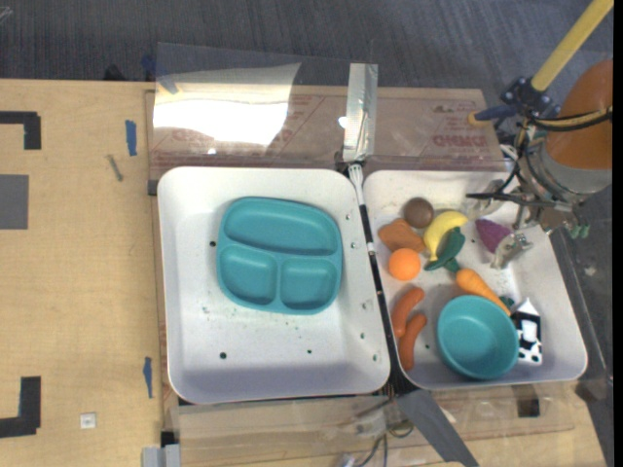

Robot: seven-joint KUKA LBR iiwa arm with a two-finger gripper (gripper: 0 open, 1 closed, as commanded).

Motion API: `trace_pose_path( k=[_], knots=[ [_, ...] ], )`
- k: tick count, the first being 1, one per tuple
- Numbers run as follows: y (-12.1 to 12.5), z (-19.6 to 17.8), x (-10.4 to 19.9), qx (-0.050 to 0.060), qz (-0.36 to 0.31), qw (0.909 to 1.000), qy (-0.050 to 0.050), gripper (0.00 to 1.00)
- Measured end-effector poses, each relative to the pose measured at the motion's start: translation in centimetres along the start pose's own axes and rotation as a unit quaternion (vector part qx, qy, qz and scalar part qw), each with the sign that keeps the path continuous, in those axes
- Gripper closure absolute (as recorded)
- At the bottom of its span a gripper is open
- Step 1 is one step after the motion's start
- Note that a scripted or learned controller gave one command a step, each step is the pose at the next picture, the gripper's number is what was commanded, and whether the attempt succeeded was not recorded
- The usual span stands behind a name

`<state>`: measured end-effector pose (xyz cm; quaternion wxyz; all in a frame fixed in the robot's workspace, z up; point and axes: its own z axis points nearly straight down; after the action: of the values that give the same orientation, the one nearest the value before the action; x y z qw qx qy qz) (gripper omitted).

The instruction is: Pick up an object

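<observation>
Plywood worktop point(68, 290) carries two shallow white bins side by side, with grey carpet beyond its far edge. Left bin point(195, 358) holds one teal divided plate point(279, 253), lying flat near the bin's middle. Right bin point(565, 353) holds the toy items: a brown ball point(419, 211) at the far side, a yellow banana point(441, 230) just beside it, a green piece point(449, 249) touching the banana, an orange ball point(404, 264) below them, a purple piece point(493, 232) toward the right, a carrot point(479, 286) touching the rim of a teal bowl point(476, 336), two reddish-orange sausages point(409, 321) along the left wall, and a black-and-white toy point(527, 331) at the bowl's right side. Arm enters from the right, its orange band at the frame edge. Claw point(513, 246) hangs over the right bin's far right part, just beside the purple piece; whether its fingers stand apart or together cannot be told, and nothing is visibly held.
</observation>
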<state>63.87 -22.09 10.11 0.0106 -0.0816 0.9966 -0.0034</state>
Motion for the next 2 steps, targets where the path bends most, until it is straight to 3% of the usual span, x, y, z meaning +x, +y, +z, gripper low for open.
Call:
trace_pose_path(
  k=[1, 2],
  knots=[
    [0.01, -1.37, -0.36, 0.003, -0.001, 1.0000, -0.005, 1.00],
    [0.05, -1.29, -0.34, 0.002, -0.001, 1.0000, -0.005, 0.00]
  ],
)
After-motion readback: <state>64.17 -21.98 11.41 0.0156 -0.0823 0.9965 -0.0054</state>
